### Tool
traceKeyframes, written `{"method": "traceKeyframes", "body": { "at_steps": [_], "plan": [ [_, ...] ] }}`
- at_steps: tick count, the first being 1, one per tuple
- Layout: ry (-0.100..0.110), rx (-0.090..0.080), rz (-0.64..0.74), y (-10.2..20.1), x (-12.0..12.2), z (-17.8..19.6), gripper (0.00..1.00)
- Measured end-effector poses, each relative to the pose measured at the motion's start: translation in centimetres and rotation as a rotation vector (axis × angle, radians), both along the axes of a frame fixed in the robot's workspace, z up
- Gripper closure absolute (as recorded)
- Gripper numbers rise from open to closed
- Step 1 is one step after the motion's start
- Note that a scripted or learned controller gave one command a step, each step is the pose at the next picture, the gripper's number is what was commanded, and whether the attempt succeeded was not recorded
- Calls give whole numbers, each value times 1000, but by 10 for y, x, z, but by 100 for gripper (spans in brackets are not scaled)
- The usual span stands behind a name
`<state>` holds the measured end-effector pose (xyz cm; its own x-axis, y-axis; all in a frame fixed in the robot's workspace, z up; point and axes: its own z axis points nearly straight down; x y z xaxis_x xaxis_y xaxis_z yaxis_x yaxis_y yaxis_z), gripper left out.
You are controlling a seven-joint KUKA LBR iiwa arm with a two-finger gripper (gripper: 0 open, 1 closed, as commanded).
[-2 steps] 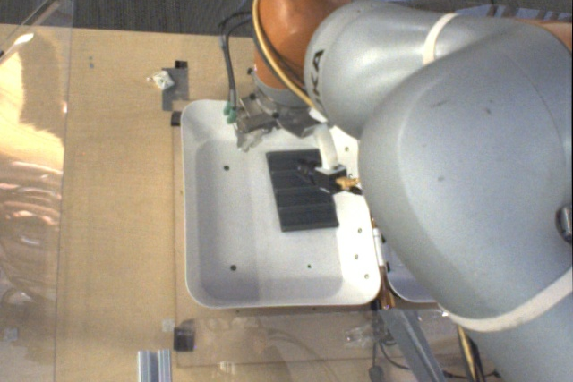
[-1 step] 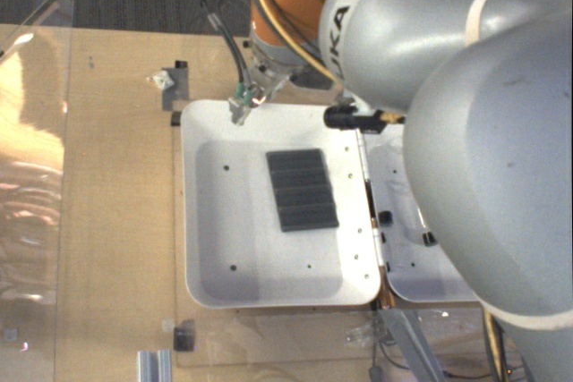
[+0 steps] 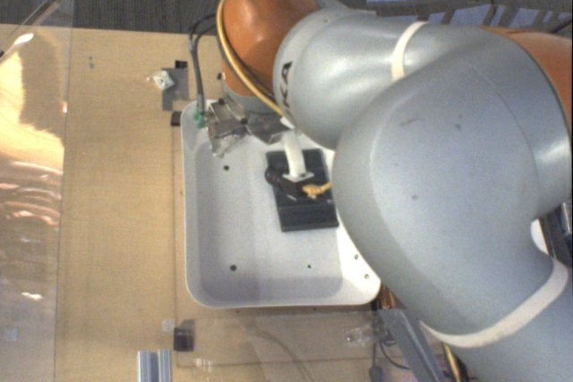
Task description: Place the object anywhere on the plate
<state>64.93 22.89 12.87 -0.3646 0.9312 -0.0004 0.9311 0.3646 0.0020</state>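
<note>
Our hand [image 3: 222, 130] hangs low over the far left corner of the white bin [image 3: 228, 233]. We cannot tell whether it is wide, narrow or holding anything, because the wrist shades it. A greenish bit [image 3: 196, 114] sits at that corner's rim, just beside the hand. We judge it may be the object, though it is too small to be sure. Working so close to the wall suggests a pick in the corner, where a thing could wedge. Where the plate lies we cannot tell: the arm [image 3: 430, 192], smooth grey shells with a glossy orange band, covers the worktop's right side. The bin is shallow, matt and round-cornered, with a few dark dots in its floor, and rests on the pale wooden worktop [image 3: 116, 192].
</note>
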Motion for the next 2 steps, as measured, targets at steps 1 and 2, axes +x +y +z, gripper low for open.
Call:
{"method": "traceKeyframes", "body": {
  "at_steps": [1, 2],
  "plan": [
    [-7, 0, 478, -3, 20, 109, 100],
    [-3, 0, 249, 4, 10, 61, 100]
  ]
}}
